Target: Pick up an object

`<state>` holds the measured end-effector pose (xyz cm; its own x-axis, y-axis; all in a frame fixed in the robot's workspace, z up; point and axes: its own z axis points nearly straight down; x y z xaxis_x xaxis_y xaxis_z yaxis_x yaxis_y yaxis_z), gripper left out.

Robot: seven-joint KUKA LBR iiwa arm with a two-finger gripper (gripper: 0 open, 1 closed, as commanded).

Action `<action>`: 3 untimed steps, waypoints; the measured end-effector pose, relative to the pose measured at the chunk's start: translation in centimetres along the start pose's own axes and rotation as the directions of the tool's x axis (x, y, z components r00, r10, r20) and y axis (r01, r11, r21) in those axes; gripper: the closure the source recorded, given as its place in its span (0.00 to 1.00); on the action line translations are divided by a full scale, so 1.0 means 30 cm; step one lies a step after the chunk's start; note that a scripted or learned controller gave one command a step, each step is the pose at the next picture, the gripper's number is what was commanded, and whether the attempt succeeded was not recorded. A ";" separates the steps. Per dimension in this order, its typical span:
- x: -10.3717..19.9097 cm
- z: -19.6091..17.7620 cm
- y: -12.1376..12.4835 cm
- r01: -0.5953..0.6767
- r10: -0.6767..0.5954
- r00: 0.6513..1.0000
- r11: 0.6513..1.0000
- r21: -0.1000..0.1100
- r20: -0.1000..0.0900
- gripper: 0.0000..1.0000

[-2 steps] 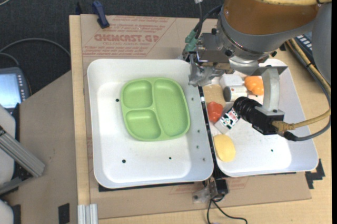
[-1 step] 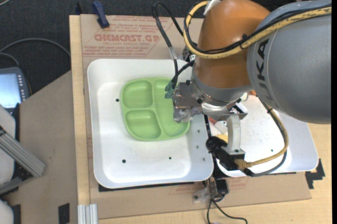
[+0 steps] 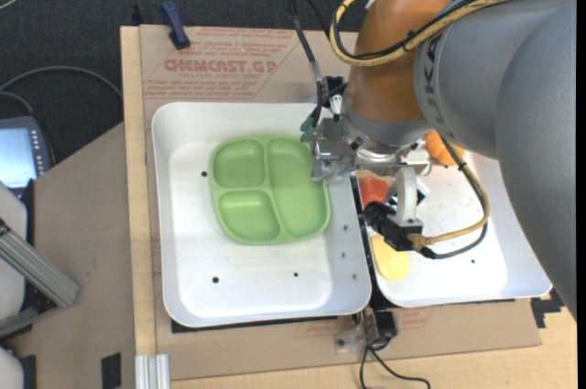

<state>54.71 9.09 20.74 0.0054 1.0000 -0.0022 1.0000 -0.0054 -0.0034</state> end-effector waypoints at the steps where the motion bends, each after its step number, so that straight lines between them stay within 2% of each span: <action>1: 0.345 -0.208 -0.021 0.017 -0.017 1.000 1.000 -0.010 -0.008 1.00; 2: 0.453 0.011 0.248 0.009 -0.009 1.000 1.000 -0.006 -0.003 1.00; 3: 0.269 -0.276 0.359 0.000 0.000 1.000 1.000 -0.015 -0.002 1.00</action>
<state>65.54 17.13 28.96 0.0052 1.0000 -0.0002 0.9999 -0.0052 0.0116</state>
